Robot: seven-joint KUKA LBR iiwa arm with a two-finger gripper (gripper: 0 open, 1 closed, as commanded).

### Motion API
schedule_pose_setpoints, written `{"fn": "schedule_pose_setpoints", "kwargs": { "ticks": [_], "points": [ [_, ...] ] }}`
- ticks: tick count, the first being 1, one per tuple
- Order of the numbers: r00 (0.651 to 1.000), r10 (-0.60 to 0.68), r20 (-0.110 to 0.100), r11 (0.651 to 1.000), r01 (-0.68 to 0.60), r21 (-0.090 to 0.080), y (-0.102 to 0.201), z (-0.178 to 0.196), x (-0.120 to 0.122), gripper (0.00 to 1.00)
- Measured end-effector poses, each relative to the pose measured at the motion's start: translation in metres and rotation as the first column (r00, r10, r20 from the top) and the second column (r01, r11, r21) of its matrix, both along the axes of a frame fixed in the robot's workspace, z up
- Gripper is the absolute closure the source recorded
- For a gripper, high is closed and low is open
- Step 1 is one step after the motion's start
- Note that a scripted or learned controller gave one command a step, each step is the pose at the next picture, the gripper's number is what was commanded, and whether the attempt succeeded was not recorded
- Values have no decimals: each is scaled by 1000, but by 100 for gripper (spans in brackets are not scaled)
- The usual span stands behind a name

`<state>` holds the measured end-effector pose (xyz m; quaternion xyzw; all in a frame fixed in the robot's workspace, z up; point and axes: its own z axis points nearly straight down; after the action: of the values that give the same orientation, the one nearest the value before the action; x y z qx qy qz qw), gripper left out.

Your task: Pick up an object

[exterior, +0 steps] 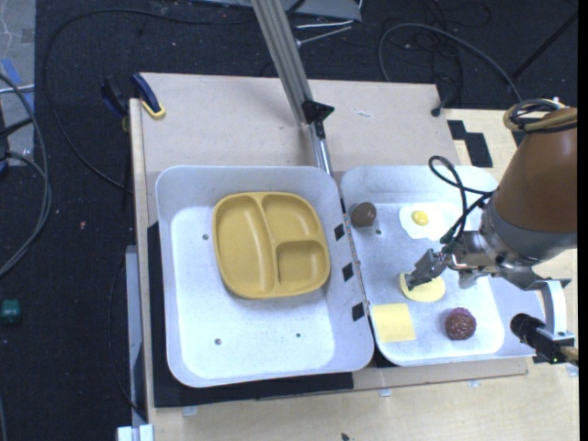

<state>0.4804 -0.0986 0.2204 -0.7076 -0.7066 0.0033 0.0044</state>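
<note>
Nearest the camera, along the front edge of the right bin point(478, 355), lie a yellow square slice point(393, 322) and a dark red ball point(459, 323), well apart. Behind them the end effector point(425, 272) hangs over a pale yellow disc point(424, 289), its dark tips right at the disc's upper edge; whether it is clenched or released I cannot tell. Toward that bin's back edge sit a fried egg point(419, 220) and a brown ball point(364, 214) near the left wall. On the counter point(230, 122), the left bin point(184, 274) carries a yellow divided tray point(271, 244).
</note>
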Motion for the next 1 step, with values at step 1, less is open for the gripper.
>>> {"fn": "schedule_pose_setpoints", "kwargs": {
  "ticks": [1],
  "points": [
    [1000,2,9,1000,-2,-1,0,4,2,0]
  ]
}}
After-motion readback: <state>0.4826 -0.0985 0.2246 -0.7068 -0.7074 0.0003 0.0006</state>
